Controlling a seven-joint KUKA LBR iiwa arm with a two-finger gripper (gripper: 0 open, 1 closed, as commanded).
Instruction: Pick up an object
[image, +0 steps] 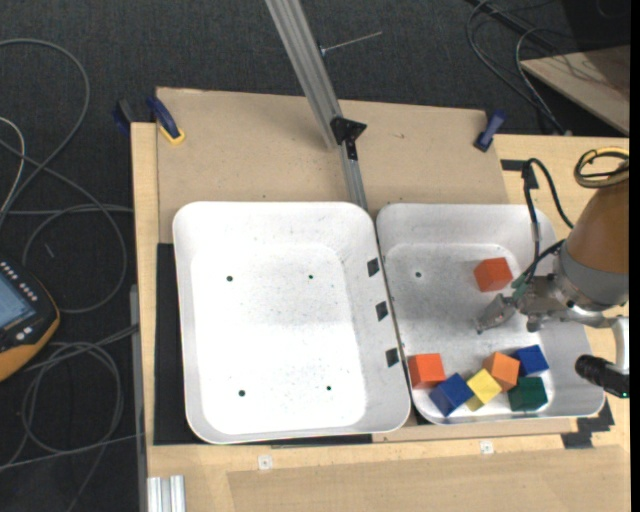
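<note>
Several small cubes lie in the right bin (440, 240). An orange cube (492, 273) sits alone near the bin's middle. Along the front wall lie another orange cube (427, 369), a blue cube (451, 392), a yellow cube (484, 385), a third orange cube (505, 368), a second blue cube (531, 359) and a green cube (527, 394). My gripper (512, 320) hangs low over the right bin, just in front of the lone orange cube and behind the front cluster. It is open, with nothing between its fingers.
The left bin (200, 300) stands beside the right one, with a divider of black clips (381, 310) between them. A metal pole (320, 90) slants across the back of the bench. Cables and a handheld controller (20, 320) lie on the floor at the left.
</note>
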